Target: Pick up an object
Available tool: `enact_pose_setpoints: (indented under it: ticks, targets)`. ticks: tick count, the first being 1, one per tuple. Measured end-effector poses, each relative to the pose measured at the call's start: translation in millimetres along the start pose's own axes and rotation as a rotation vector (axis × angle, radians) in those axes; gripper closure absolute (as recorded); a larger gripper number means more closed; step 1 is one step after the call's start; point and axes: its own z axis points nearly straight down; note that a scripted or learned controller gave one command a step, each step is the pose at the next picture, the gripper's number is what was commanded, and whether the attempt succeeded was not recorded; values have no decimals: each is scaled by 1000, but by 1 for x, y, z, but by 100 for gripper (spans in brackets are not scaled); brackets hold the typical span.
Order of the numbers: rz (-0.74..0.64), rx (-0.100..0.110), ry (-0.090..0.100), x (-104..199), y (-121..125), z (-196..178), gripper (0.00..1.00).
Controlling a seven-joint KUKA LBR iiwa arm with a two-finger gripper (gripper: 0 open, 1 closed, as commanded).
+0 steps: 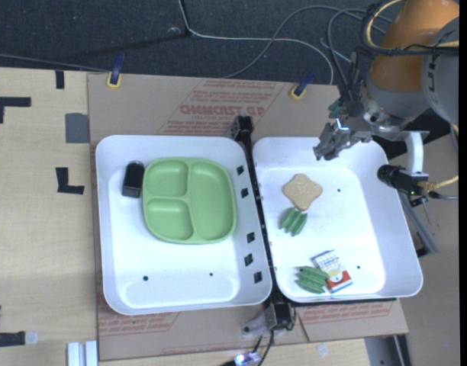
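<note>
While the arm reached in from the right, these were the particulars:

Gripper: the gripper (330, 146) hung over the far edge of the right bin (371, 204), its 2 dark fingers pointing down and left; whether they were spread or pressed together could not be told, and nothing showed between them.

Nearest candidate: a tan bread-like piece (302, 191) lay flat in the right bin, near the gripper and just on the near side of it.

Its handling: it looked light, soft and a little crushable; a gentle pinch across its 2 opposite edges seemed the safest hold.

Other candidates: a small green pod bundle (293, 221) lay just beside the bread piece; a second green bundle (311, 280) touched a small printed packet (330, 268) by the near wall. These looked thin, low and likely slippery.

Left bin: the left bin (119, 280) held a green divided plate (190, 200) with a black block (133, 179) just left of it, well apart from the gripper.
</note>
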Motion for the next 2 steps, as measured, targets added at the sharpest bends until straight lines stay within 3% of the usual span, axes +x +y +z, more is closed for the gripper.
enact_pose_setpoints:
  ticks: [1,2]
  targets:
    - [-4,7,2,52,-9,2,100]
    - [-4,8,2,96,-35,-1,100]
